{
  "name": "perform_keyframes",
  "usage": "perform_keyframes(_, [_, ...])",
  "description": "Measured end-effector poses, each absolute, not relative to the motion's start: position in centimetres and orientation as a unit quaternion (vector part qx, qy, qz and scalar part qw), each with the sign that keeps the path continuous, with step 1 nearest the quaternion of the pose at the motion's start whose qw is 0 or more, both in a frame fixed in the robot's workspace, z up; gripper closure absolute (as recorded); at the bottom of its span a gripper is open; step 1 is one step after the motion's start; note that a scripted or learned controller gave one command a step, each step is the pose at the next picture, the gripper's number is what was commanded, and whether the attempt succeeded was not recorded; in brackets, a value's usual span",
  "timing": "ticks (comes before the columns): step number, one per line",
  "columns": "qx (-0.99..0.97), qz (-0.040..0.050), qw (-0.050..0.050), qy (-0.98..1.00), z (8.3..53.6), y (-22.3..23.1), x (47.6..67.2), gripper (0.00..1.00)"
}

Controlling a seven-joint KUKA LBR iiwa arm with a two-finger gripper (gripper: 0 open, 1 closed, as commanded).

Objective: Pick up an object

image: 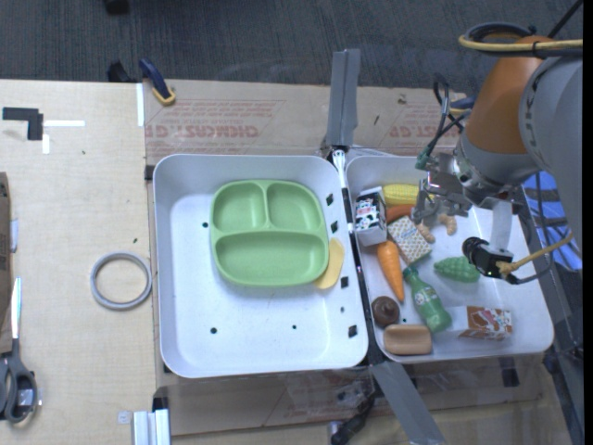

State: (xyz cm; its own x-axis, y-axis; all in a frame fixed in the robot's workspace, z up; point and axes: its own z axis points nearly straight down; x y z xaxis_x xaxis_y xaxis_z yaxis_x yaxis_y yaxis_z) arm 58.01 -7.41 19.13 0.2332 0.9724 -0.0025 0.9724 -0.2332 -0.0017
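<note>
My gripper [432,213] hangs low over the back of the right bin [537,336], just right of a yellow corn cob [399,193] and above a checkered cracker [410,241]. A small tan piece [451,222] lies at its right side. Nothing shows as held. Further forward lie an orange carrot [390,267], a green bottle [427,301], a green leafy toy [456,269], a brown donut [384,311], a bun [407,339] and a red-and-white packet [487,321]. A white carton [369,217] stands by the bin's left wall.
The left bin [185,323] holds a green divided plate [271,233] with a yellow banana [332,263] at its right edge. On the bench to the left lie a tape ring [121,279] and scissors [16,384]. A metal divider [344,100] runs between the bins.
</note>
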Motion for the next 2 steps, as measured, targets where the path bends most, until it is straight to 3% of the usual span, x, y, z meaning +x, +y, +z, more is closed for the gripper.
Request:
perform_keyframes(1, [0.785, -0.0017, 0.0, 0.619, 19.1, -7.4, 58.0, 0.0])
perform_keyframes(2, [0.771, -0.0018, 0.0, 0.636, 19.0, -11.3, 59.5, 0.0])
